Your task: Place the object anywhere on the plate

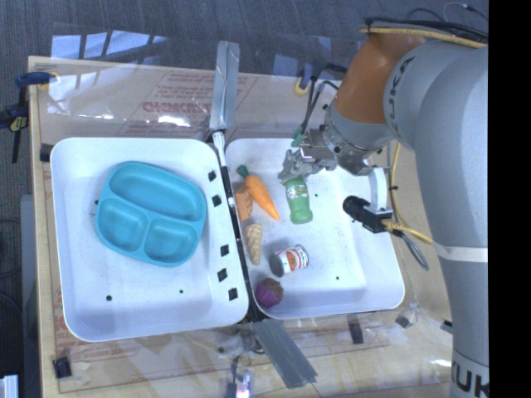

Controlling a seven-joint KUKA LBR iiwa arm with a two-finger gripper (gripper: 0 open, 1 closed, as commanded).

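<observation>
**End effector over the green bottle in the right bin**

Camera view: the end effector [296,166] reaches in from the right and sits at the far end of a small green bottle [299,203] in the right bin [377,276]. Its metal parts overlap the bottle's top, and whether it is gripping or merely touching cannot be told from this angle.

The bottle is translucent green with a paler upper part. It lies on the bin floor with its long axis running roughly near-to-far, top end under the end effector.

Just left of it lies an orange carrot [262,196], angled diagonally. Nearer are a pale parsnip-like piece [253,243], a small red-and-white can [289,260] and a dark purple round item [268,292].

The blue sectioned plate [151,213] rests in the left bin [75,305], well apart from the bottle.
</observation>
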